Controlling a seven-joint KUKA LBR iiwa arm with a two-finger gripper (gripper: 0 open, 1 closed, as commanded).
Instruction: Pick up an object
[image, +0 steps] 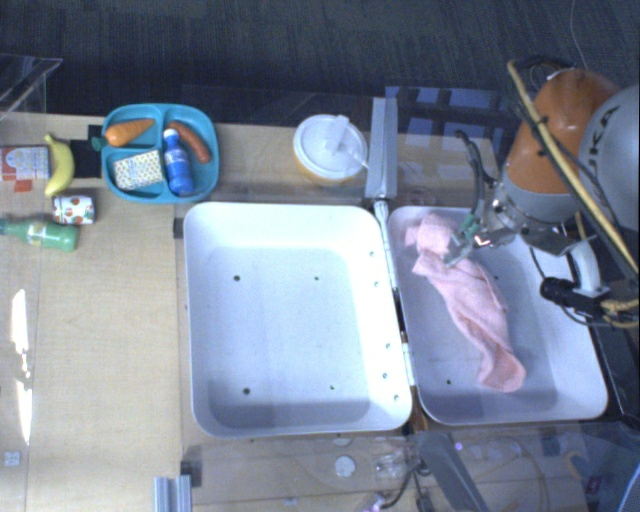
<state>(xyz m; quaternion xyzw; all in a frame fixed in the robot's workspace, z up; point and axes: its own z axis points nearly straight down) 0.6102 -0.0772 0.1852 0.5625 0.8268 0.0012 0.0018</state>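
A pink cloth (470, 305) lies crumpled in the right bin (570, 390), running from the bin's upper left down towards its lower middle. My gripper (462, 248) reaches in from the right and is down at the upper part of the cloth, touching or nearly touching it. The grey arm with its orange band (560, 120) rises above the bin's upper right corner.
The left bin (290, 400) sits beside the right one, with a metal divider (380, 140) behind them. Behind the bins are a white lidded cup (330, 148) and a blue tray (160, 150) of toy food. A banana (60, 165), a can and a green bottle lie at far left.
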